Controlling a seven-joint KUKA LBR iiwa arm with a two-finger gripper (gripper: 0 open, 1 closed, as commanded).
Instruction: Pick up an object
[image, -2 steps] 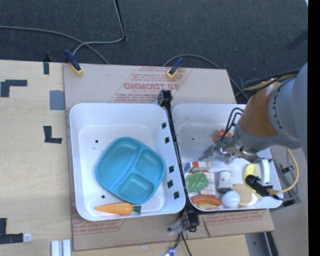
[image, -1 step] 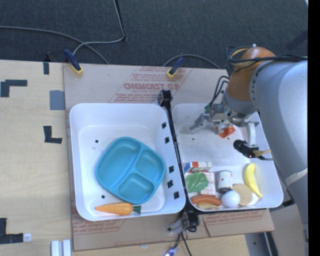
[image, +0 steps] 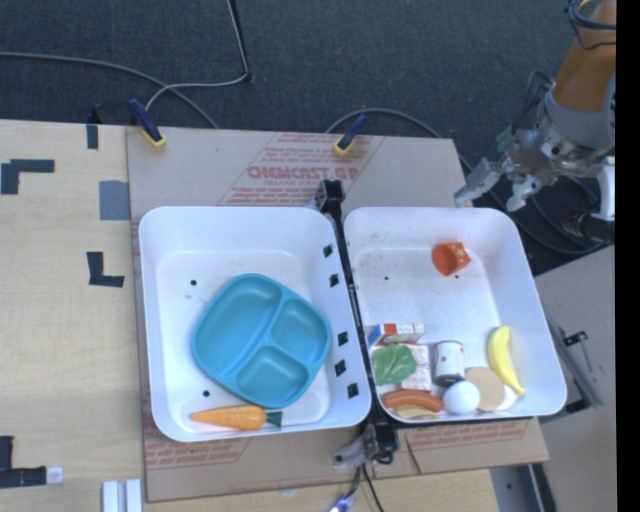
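the hand (image: 498, 188), its two fingers spread apart and holding nothing, hangs above the right white plastic bin's (image: 520, 245) far right corner. nothing is picked yet; the nearest candidate, a small crumpled orange-red object (image: 450, 257), lies just below.

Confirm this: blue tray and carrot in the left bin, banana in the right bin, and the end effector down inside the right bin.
One part is wrong. The camera view shows the end effector above the bench beyond the right bin's far corner, not down inside it. The rest holds: tray and carrot in the left bin, banana in the right.
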